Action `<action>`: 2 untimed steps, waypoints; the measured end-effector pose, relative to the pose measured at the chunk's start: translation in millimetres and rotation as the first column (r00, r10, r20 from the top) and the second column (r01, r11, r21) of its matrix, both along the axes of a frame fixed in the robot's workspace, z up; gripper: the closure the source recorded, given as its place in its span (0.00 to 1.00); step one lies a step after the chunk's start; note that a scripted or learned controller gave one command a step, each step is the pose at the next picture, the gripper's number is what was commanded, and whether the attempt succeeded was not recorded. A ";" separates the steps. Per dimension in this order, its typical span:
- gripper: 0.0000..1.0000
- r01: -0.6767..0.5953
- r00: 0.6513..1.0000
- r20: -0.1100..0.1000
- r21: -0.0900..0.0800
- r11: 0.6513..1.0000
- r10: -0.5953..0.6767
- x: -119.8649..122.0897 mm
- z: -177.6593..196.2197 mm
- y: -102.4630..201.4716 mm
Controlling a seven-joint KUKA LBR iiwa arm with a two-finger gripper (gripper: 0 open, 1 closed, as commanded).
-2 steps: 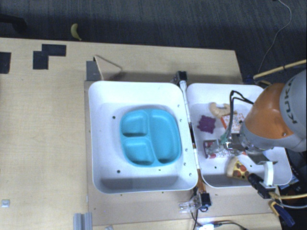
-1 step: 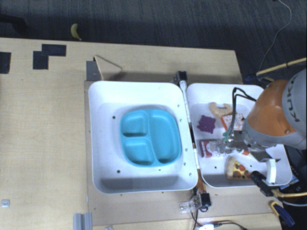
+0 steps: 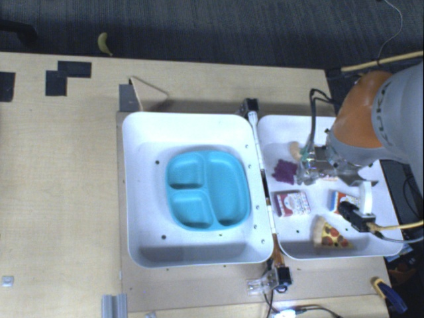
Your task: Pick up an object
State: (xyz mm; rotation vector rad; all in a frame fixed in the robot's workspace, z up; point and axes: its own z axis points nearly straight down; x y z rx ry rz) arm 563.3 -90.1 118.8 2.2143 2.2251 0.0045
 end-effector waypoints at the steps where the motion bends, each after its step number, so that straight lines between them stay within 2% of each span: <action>1: 0.00 0.000 1.000 -0.001 0.000 1.000 0.000 -0.3 -0.2 -0.3; 2: 0.00 0.003 1.000 0.014 -0.001 1.000 -0.003 -61.4 -28.6 -10.9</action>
